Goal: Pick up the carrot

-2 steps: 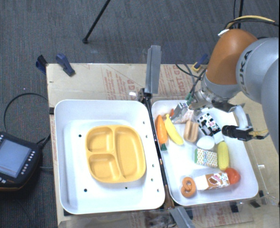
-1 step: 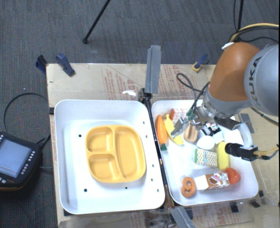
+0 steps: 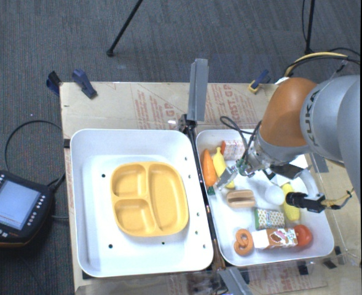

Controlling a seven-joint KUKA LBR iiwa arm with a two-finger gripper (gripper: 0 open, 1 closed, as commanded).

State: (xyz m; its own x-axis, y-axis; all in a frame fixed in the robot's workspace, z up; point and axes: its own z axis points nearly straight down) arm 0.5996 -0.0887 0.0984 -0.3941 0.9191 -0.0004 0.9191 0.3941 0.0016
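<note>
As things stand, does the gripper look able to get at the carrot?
Probably yes. The carrot lies uncovered along the right bin's left wall, and the gripper hovers just beside it. The wall and a yellow piece flank it closely, which may crowd the grasp.

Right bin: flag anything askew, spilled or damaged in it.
Nothing stands out. The toy foods lie loose inside the right bin; the carrot rests along its left wall, intact, with the pincer close beside it.
</note>
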